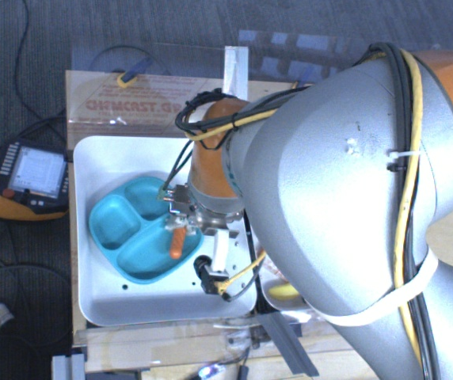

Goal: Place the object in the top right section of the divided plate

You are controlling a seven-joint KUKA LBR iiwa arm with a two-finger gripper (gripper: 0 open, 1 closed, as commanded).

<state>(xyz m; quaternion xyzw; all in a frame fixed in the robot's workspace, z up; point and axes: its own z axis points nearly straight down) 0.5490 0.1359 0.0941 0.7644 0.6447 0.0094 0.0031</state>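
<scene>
Far left, on the dark floor outside the bench: a handheld pendant (27, 182) with a lit screen and orange casing, cables trailing around it; a small grey object (1, 315) lies nearer, at the lower left. On the bench, the left white bin (92, 291) holds a blue divided plate (116, 224) with three sections, sitting slightly left of the bin's centre. Beyond the bin, at its far edge, a flat cardboard sheet (127, 105) with red print. An orange, carrot-like object (177, 244), short and elongated, lies in the plate's near-right section, close to the plate's right rim and just under the gripper (185, 222). The gripper hangs over the plate's right edge; its metal parts crowd the object's upper end, and whether the fingers grip it, or how wide they stand, cannot be told from this angle. Right of that, the grey arm (345, 172) with its orange band (211, 165) and yellow and black cables covers most of the right bin; a yellow object (283, 293) shows beneath it.
</scene>
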